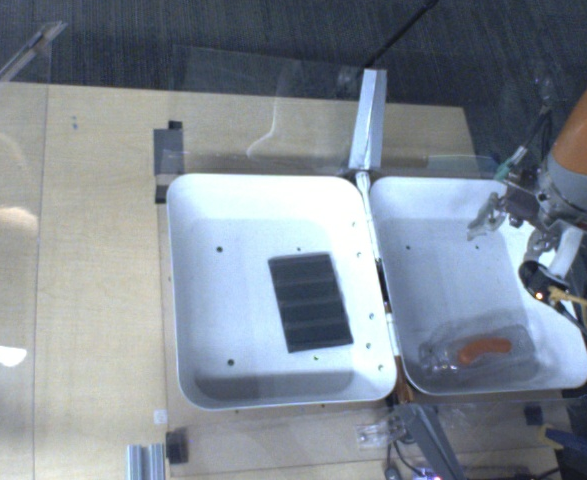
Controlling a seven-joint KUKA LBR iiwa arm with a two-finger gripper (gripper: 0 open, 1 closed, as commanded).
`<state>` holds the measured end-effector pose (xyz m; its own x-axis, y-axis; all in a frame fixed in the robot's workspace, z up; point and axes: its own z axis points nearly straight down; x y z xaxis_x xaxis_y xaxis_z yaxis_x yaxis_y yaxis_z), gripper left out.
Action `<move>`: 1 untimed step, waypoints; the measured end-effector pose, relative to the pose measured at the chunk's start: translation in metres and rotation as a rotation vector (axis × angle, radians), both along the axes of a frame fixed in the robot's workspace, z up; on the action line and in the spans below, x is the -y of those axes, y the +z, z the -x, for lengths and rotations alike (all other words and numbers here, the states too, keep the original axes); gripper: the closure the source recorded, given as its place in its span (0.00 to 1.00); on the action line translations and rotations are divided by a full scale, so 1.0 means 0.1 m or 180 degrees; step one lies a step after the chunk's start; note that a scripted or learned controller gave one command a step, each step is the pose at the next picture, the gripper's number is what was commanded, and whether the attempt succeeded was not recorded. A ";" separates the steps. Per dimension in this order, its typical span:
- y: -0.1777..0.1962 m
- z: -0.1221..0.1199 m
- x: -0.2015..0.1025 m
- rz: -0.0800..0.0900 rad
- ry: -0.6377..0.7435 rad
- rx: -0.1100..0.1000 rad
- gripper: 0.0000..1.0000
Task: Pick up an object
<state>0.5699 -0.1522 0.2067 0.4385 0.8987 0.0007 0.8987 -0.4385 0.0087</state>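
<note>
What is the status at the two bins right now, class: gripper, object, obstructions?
Gripper over right bin's far side, holding nothing visible. Orange object near that bin's front edge, apart from the gripper. Dark ridged pad lies in left bin, not in the way.

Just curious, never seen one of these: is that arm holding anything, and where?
Nothing. The end effector hangs over the right bin, apart from the orange object.

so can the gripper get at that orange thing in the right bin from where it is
Probably yes. The gripper hangs over the right bin, and the orange thing lies near its front inside a clear wrapper, with nothing between them.
</note>
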 end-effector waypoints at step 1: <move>-0.79 0.70 0.02 -0.0011 -0.0100 -0.0022 0.00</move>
